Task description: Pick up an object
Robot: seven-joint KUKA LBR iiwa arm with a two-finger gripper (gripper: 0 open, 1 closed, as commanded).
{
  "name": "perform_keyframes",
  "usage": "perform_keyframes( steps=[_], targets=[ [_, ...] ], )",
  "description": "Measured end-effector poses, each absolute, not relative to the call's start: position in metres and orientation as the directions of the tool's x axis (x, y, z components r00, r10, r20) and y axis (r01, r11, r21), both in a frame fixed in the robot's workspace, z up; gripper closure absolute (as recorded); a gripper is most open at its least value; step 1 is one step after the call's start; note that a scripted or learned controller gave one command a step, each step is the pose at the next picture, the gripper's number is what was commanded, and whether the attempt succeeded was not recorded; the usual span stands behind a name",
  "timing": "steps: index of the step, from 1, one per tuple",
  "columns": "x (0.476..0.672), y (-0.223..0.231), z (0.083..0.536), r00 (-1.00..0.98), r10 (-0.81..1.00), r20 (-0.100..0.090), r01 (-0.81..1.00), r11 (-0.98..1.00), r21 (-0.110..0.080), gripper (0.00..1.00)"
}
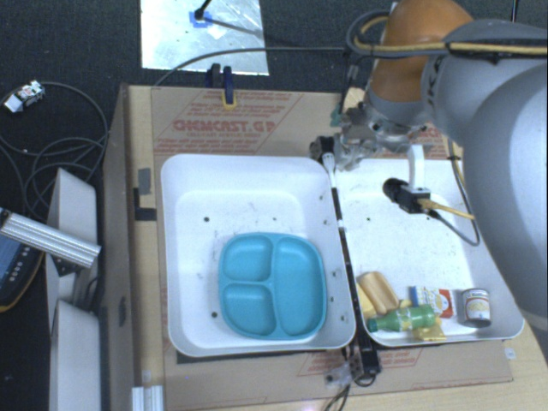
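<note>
While a blue divided plate (272, 284) fills the left bin (193, 195), the gripper (351, 154) — finger state unclear — hovers at the right bin's (488, 255) eleven o'clock corner.

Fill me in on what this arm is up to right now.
A grey KUKA arm reaches in from the right, its gripper sitting over the far edge where the two white bins meet. Nothing shows between its fingers. The left bin holds a blue divided plate. Along the right bin's near edge lie a green bottle, a tan roll-shaped object and a small can, all untouched.
</note>
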State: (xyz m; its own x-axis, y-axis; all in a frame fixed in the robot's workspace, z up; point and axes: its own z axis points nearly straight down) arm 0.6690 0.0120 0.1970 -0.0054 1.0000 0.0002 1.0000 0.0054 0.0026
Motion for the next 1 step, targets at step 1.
perform_keyframes(
  steps=[1],
  targets=[
    [0.6688, 0.0475, 0.1847, -0.005, 1.0, 0.001, 1.0, 0.005, 0.002, 1.0]
  ],
)
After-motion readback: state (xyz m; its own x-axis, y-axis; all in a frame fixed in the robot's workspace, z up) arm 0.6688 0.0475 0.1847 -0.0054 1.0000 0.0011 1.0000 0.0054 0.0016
